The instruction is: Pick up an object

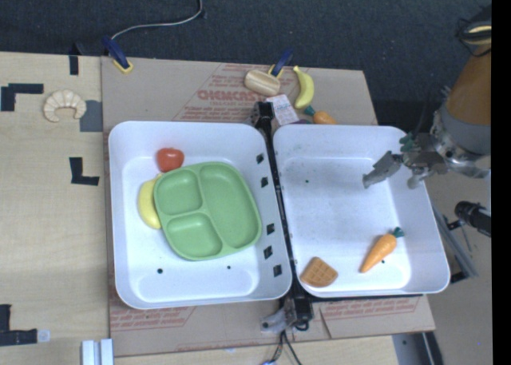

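Metal fingers of the gripper (397, 167) stand apart with nothing between them, above the right bin (343, 204), near its right wall. Well below them on the smooth white floor lie a tapered orange carrot (378, 252) and a ridged, waffle-like cracker (319, 273).

End effector (397, 168) over right bin (335, 204) — carrot (378, 252) below.
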Controlling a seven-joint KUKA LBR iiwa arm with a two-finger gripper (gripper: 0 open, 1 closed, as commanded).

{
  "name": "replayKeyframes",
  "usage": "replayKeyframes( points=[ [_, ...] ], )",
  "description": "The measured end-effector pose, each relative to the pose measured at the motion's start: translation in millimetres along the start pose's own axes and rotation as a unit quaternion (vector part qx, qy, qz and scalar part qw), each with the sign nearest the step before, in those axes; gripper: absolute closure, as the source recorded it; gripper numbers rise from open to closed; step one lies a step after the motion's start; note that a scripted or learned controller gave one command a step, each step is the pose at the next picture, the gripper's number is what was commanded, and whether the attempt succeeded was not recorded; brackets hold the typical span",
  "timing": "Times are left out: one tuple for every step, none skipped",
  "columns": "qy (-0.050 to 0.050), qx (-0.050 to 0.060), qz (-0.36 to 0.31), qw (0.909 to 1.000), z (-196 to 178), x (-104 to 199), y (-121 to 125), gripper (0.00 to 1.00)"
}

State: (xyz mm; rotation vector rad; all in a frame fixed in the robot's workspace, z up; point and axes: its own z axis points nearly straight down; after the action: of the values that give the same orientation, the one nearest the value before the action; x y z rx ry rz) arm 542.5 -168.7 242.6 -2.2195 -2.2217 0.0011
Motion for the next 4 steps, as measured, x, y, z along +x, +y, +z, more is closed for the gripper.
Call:
replayKeyframes(
  points=[
    [0.0, 0.0, 0.0, 1.0, 149, -51, -33, 0.0],
    [-0.001, -0.003, 0.0, 1.0, 156, 2, -57, 0.0],
    [-0.002, -0.004, 0.001, 1.0, 146, 1, -56, 1.0],
    [0.0, -0.003, 0.0, 1.0, 156, 49, -6, 1.0]
  ],
)
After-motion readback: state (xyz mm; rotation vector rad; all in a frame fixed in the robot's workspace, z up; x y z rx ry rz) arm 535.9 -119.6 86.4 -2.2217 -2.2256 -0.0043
